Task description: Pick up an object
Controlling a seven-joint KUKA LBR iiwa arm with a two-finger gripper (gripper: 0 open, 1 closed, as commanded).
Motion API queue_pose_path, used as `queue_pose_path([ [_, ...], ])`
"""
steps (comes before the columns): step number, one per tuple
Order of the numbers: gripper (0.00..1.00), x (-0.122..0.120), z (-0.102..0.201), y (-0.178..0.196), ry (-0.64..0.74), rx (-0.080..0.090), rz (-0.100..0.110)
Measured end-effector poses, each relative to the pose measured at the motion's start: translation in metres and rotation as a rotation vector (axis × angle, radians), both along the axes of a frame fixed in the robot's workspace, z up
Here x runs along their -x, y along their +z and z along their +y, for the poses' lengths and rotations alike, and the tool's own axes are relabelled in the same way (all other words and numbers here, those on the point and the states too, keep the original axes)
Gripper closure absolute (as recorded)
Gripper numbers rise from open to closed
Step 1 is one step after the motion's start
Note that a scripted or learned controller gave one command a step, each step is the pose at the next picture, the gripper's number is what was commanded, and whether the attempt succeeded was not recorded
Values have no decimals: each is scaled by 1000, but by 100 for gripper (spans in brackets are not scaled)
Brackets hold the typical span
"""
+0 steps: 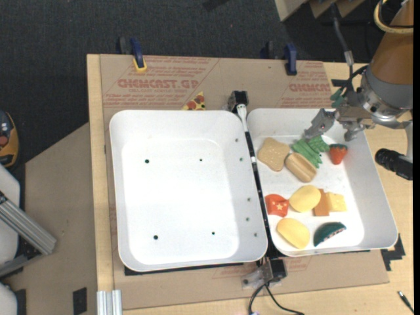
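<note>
Toy food lying in the right bin (377, 195), right of frame centre: green leafy piece (310, 149) at the top, touching a bread-like tan piece (301, 167) and sitting near a second tan piece (272, 154) to its left. Small red piece (337, 153) resting just right of the green one. Lower down, sitting close together: a red tomato-like piece (277, 205), two yellow rounded pieces (305, 199) (293, 232), an orange and yellow block (329, 203), and a dark green wedge (329, 231) near the bottom right corner. Claw (336, 125) hovering at the upper right of the frame over the top of that bin, just above the green and red pieces, fingers (323, 121) spread apart, gripping nothing. Left bin (131, 130) lying beside it on the cardboard-covered table (170, 77), blue clamps (138, 50) (290, 56) pinching the upper edge.
</note>
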State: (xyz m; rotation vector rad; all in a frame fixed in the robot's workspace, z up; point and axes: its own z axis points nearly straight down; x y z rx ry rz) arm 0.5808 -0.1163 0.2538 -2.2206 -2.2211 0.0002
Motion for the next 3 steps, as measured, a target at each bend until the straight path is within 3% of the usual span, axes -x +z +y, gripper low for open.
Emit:
queue_pose_path([
  [1,0,-10,1,-127,0,-2,12],
  [2,0,-37,-62,-169,-3,-1,-4],
  [3,100,-40,-59,-152,-1,2,-16],
])
